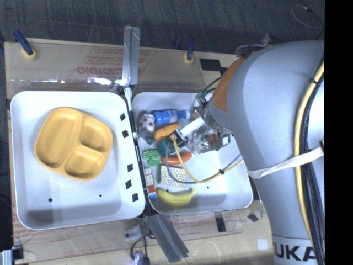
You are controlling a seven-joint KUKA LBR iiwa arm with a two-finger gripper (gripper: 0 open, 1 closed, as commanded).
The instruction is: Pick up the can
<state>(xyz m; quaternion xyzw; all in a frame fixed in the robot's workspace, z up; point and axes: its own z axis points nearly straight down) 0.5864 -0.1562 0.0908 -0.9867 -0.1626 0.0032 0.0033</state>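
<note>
The can (145, 122), small with a red and white label, lies against the left wall of the right bin (231, 195), near its far corner. My gripper (197, 139) hangs low over the middle of that bin, to the right of the can and apart from it. A clutter of objects lies under and beside the gripper. The grey arm covers the bin's right side.
Around the can lie a blue bottle (168, 116), an orange carrot (165, 132), a green toy (151, 157), a red piece (177, 160) and a banana (175, 196) at the near wall. The left bin (27, 203) holds a yellow divided plate (73, 142).
</note>
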